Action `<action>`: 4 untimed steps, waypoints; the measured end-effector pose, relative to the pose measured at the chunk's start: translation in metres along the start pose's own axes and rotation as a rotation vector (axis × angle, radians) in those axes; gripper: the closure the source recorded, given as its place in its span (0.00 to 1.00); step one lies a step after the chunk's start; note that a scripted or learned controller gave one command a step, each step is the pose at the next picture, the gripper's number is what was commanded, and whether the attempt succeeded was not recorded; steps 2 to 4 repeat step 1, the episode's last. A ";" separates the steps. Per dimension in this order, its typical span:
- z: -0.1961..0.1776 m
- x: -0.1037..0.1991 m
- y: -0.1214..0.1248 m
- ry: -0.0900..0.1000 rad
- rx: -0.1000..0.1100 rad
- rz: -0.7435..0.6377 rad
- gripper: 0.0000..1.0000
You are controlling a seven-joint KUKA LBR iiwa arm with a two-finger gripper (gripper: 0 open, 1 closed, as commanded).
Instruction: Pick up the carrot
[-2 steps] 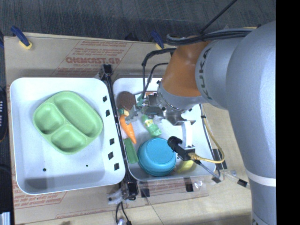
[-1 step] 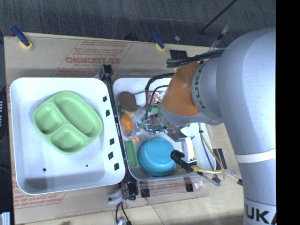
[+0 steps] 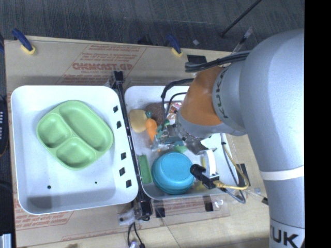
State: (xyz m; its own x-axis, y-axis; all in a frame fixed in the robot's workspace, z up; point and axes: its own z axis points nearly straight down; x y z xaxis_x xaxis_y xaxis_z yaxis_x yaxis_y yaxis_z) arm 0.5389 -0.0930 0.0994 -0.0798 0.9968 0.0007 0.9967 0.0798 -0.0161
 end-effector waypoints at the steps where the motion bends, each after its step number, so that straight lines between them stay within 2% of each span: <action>1: -0.094 0.067 0.011 0.000 -0.011 0.142 1.00; 4: -0.094 0.067 0.011 0.000 -0.011 0.142 1.00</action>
